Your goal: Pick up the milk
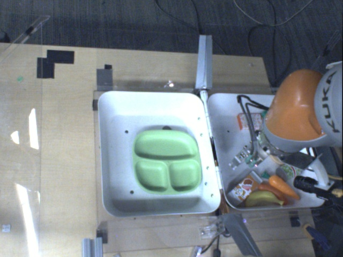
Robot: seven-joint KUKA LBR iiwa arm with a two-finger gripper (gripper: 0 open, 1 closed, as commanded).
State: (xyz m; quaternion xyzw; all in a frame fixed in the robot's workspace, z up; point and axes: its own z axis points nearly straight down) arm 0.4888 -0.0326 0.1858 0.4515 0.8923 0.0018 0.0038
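Note:
A small white carton with red and brown print, which looks like the milk (245, 187), lies near the front left corner of the right bin (222, 143). My gripper (247, 156) hangs below the orange wrist band (295, 111), over the middle of that bin, just behind the carton and apart from it. The arm hides much of the right bin's floor.
A yellow banana (263, 198) and an orange carrot (283, 187) lie right of the carton, touching it. A red-labelled packet (241, 122) lies at the bin's back. A round green-and-white item (287, 171) peeks out under the arm. The left bin (115, 143) holds a green divided plate (167, 160).

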